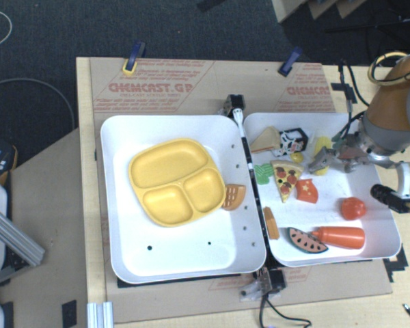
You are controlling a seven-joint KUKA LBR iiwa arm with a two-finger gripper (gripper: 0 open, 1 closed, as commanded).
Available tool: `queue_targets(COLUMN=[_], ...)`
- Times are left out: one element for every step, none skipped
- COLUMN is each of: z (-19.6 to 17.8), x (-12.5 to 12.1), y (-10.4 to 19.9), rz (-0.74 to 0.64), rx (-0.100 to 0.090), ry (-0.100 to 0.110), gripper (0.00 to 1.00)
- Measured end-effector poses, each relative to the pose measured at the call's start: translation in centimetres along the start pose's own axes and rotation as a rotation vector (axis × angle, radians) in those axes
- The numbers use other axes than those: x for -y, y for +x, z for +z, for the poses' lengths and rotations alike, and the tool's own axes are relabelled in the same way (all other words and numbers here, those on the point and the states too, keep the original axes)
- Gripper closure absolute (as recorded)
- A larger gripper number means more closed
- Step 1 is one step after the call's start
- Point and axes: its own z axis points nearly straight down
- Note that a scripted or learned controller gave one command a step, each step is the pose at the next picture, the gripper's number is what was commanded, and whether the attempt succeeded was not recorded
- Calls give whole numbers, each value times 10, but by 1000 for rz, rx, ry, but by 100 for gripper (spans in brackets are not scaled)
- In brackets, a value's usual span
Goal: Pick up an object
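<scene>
Nearest the camera in the right bin, a watermelon slice lies touching the left end of an orange carrot, both along the near wall. Just beyond the carrot sits a red tomato, and to its left a red strawberry-like piece rests beside a pizza slice. A green toy lies at the left wall of this bin, with a tan wedge farther back. Near that wedge stands a black-and-white piece, and a yellow piece lies just to its right. A small orange-brown stick lies along the divide between the 2 bins.

From the right, the grey arm with its orange band reaches over the far right part of this bin. Its end effector hangs low near the yellow piece and just beyond the strawberry-like piece. Whether its fingers are apart or together cannot be told, and nothing can be seen between them.

Across the divide, the left bin holds a yellow tray with 3 compartments, set slightly askew. A brown waffle-like toy touches the tray's right edge.

Both bins rest on a desk covered in brown printed board, held at the far edge by a yellow clip and a blue clip.
</scene>
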Motion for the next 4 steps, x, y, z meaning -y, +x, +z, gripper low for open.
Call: queue_targets(z=[-12, -56, -101, -144], x=[-1, -4, -6, -7], y=[-1, -5, -1, -1], rz=[0, 1, 0, 0], rx=[2, 7, 6, 6], ry=[-3, -10, -10, -10], gripper=[100, 100, 100, 100])
